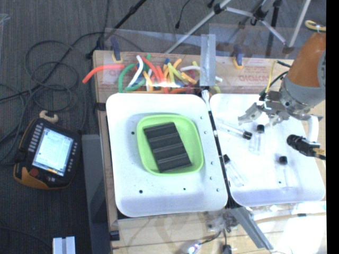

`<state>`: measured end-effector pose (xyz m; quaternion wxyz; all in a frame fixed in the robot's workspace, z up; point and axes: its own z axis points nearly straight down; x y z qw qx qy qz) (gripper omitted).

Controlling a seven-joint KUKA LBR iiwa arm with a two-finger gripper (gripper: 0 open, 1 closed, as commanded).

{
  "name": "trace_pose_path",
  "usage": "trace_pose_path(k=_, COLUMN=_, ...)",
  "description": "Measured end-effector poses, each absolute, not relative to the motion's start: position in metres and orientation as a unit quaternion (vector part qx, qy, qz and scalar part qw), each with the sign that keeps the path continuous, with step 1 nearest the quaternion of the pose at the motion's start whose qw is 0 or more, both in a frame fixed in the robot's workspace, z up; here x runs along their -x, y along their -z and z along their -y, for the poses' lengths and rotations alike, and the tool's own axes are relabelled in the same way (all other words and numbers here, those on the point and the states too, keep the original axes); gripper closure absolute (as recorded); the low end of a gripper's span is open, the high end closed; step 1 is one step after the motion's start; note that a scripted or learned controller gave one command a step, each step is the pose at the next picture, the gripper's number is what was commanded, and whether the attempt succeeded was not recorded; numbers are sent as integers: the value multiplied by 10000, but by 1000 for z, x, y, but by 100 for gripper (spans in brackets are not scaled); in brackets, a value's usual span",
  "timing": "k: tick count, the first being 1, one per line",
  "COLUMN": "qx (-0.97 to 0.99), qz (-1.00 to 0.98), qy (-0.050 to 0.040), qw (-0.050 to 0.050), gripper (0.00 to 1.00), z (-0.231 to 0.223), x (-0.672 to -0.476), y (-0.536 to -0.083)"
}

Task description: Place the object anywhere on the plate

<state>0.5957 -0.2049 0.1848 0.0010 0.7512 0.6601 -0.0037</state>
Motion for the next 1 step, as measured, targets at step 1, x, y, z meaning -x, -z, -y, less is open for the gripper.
trace_pose_path(k=1, qx=-7512, qz=-6601, qy=35, qw=9, gripper=0, z=205, x=-596, y=-185)
